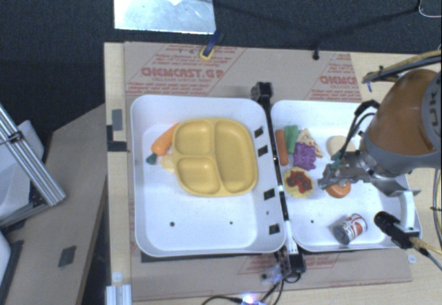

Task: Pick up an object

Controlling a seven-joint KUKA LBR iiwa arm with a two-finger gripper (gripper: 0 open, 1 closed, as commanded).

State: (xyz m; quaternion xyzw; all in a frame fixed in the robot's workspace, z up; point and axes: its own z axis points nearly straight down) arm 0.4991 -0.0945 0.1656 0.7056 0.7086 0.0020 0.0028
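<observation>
Over the right bin (314, 112), gripper (331, 178) low among the toys, fingers dark and blurred, spread or pinched impossible to tell, orange round toy (338, 190) half hidden just beneath them, small can (350, 228) nearer the bin's front edge

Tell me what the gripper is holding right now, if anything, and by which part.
It cannot be told. The gripper sits low in the right bin, right over an orange round object, but the view does not settle whether that object is between its fingers.
</observation>
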